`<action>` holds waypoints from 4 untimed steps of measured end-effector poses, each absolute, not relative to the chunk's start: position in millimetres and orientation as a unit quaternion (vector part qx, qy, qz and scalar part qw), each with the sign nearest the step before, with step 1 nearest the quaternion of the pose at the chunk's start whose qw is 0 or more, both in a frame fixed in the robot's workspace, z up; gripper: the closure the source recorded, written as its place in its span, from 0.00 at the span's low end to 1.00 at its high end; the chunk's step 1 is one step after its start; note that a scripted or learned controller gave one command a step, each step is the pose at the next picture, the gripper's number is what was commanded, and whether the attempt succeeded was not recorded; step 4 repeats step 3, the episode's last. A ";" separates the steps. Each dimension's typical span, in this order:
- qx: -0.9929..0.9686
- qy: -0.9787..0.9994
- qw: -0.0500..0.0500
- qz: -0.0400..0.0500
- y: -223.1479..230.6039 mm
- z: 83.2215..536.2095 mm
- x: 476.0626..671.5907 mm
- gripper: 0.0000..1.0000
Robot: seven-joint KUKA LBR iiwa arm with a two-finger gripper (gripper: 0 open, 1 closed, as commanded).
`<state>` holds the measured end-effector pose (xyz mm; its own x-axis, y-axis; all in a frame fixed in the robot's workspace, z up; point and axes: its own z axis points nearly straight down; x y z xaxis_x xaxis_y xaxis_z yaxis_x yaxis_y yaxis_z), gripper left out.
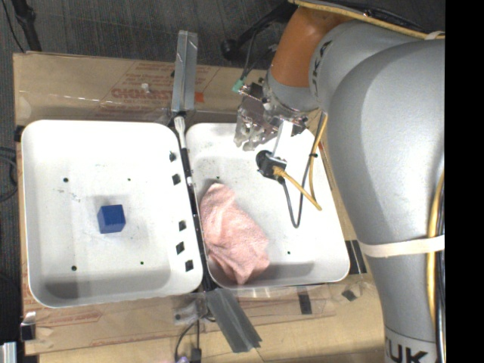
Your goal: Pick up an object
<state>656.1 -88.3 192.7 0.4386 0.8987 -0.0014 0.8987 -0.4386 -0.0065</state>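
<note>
Cardboard-topped bench (pixel 91 89), faint red print unreadable — fingers (pixel 251 136) over right bin (pixel 333 257), aperture unclear.

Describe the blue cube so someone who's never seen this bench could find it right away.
Two white bins sit side by side; look in the left bin, the one away from the arm. The cube rests on its floor, left of centre and toward the near side. It is small, blue and hard-edged, unlike the pink cloth crumpled in the right bin.
</note>
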 end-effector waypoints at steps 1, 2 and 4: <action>-0.847 -0.532 0.004 0.004 -86.9 202.4 656.2 1.00; -0.846 -0.534 0.005 0.005 -86.2 211.8 656.2 1.00; -0.900 -0.435 0.003 0.003 -86.6 192.0 655.6 1.00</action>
